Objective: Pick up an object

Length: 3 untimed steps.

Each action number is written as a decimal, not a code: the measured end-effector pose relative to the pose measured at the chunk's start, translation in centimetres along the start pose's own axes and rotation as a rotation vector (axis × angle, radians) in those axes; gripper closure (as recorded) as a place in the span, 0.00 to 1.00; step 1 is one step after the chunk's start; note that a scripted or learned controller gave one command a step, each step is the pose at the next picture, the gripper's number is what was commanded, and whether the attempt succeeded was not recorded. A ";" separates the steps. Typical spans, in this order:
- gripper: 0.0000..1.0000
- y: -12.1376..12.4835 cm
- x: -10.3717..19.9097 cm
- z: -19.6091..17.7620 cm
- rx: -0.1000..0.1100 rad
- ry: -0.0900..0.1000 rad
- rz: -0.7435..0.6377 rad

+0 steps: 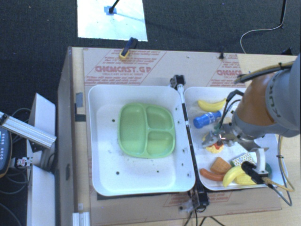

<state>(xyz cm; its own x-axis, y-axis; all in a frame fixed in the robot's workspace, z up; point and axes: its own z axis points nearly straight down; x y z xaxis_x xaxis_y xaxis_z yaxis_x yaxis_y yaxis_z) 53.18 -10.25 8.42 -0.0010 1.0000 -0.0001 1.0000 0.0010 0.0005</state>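
Note:
My gripper (212, 138) hangs low in the right bin (198, 155), near its middle left. Right beneath it, touching or nearly so, lies a small yellow and red toy (216, 149). A blue bottle (202, 120) lies just above the gripper, and past that a yellow banana (211, 105) sits at the bin's far end. Toward the near end are an orange block (220, 165), a red sausage (210, 174) and a second yellow banana (235, 175). Nothing shows as lifted.
The left bin (96, 126) holds a green divided plate (146, 130). A checkered piece (241, 158) and a green thing (267, 168) lie at the right bin's near right. The arm (268, 107) covers the bin's right side.

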 end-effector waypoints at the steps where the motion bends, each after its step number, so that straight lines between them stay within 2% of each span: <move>1: 0.00 0.4 1.6 0.0 -0.001 0.000 -0.002; 3: 0.00 0.6 -0.3 0.0 -0.002 0.000 -0.001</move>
<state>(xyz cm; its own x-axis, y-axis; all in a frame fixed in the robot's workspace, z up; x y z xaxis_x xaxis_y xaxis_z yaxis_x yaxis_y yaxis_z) 53.78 -10.59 8.46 -0.0015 1.0000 -0.0002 1.0000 0.0015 0.0023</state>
